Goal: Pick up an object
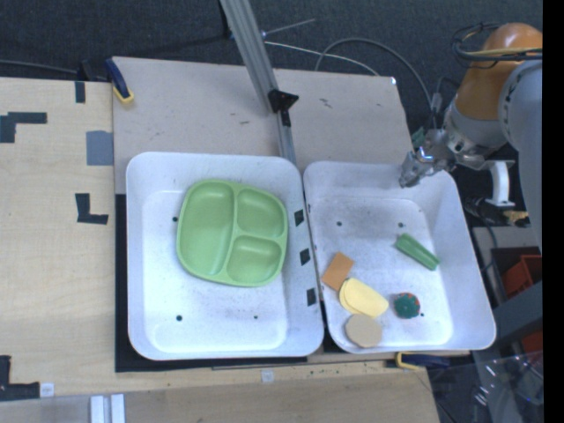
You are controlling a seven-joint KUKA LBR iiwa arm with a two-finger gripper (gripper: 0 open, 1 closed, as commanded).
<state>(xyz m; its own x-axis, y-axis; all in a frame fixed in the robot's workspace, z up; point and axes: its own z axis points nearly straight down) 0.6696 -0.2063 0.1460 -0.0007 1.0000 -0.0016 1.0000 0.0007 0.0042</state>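
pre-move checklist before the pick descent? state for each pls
1. Targets present: ok. The right bin holds a green stick, orange piece, yellow piece, tan disc and small teal-and-red piece.
2. Gripper over a target: not ok. It sits at the bin's far rim, apart from every piece.
3. Finger state: cannot tell.
4. Isolated target: ok for the green stick, which lies alone. Not ok for orange, yellow and tan, which touch or overlap.
5. Nothing carried: cannot tell at this resolution.
6. Left bin: ok. The green divided plate lies well away from the arm.
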